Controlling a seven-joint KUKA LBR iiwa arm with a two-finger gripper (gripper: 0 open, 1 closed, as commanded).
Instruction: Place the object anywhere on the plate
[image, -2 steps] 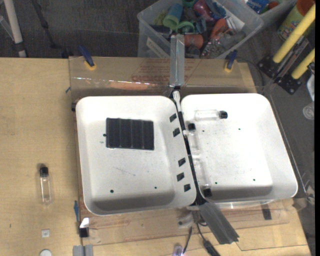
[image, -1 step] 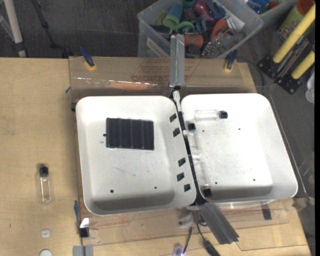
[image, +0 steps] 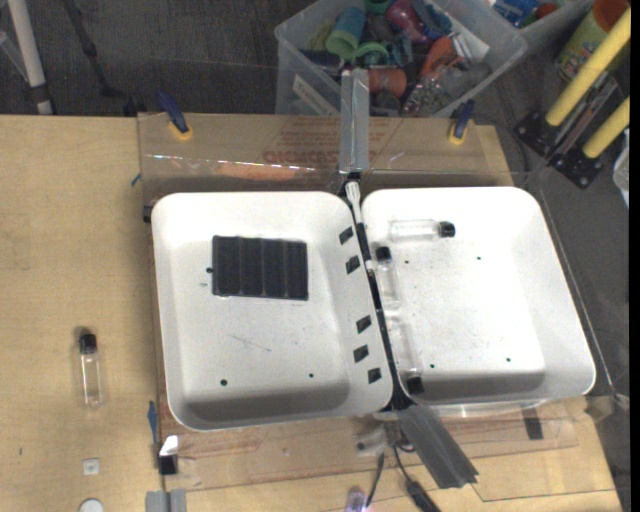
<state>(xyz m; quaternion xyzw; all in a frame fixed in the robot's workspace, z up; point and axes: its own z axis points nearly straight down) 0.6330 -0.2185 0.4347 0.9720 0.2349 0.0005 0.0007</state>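
Unable to tell the claw's state, but grip the vial (image: 415, 230) lying far in the right bin (image: 520, 300) across its middle, lift well clear of the divider (image: 362, 290), lower gently onto the plate (image: 260, 268) in the left bin (image: 180, 330).

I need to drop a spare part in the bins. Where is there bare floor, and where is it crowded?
Left bin: bare floor below and right of the black plate. Right bin: bare middle and right. Crowded: its left edge and top, where clear vials lie by the divider.
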